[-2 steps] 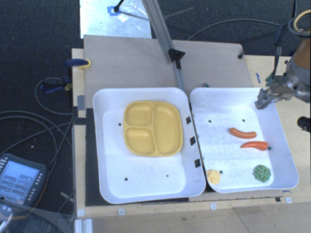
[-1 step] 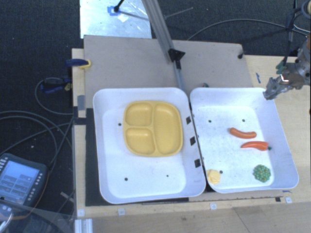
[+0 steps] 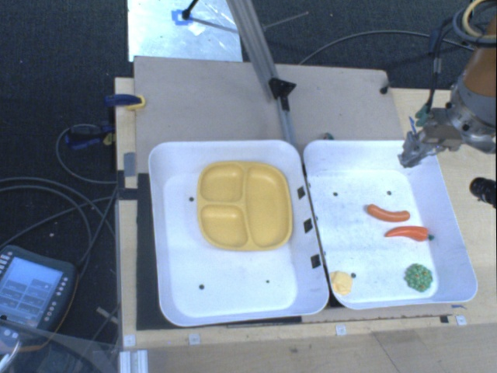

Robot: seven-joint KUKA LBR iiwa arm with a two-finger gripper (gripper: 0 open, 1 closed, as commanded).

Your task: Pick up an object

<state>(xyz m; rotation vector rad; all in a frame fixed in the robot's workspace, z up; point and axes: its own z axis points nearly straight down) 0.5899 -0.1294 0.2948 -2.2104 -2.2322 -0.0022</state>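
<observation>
Smooth white bin, knobbly broccoli

Two shallow white bins side by side on the bench.

In the left bin, a yellow three-compartment plastic plate; in the right bin, two orange sausage-shaped pieces one before the other, a green bumpy ball at the near right corner, a pale yellow lump at the near left.

Looked down at a slant from above the bench, far enough to take in both white bins side by side.
</observation>
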